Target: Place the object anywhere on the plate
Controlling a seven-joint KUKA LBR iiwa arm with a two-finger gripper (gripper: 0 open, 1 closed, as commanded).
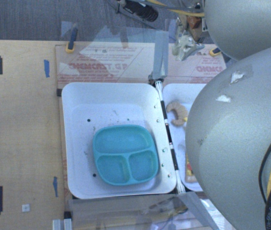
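Currently: croissant [177,113] curved, long axis vertical | plate [125,154] apart, left bin

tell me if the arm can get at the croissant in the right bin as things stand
Probably yes: the croissant lies uncovered by the right bin's left wall, nothing on top, and the arm already looms over that bin.

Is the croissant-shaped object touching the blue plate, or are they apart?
Apart. The camera view shows the croissant-shaped object in the right bin and the blue plate in the left bin, with the bins' rims between them.
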